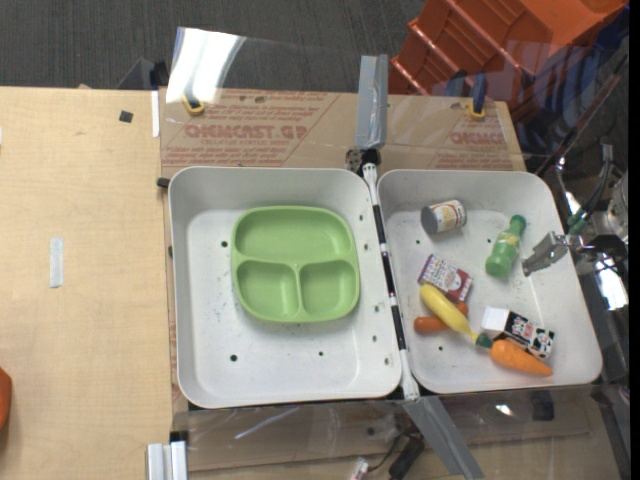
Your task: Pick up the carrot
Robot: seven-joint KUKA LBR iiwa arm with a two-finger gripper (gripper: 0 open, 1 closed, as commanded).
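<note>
Tapered orange plastic toy carrot (520, 358) lies in right bin's near corner: light, rigid, slick; grasp across thick middle. Metal two-finger gripper (545, 255) hovers spread, empty.

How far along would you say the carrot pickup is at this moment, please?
Nothing looks done yet: the orange tapered carrot lies on the floor of the right-hand shallow white bin, near its front corner. In hand: the grey metal gripper is over that bin's right side, apart from the carrot. Left: reaching the carrot, grasping and lifting.
</note>
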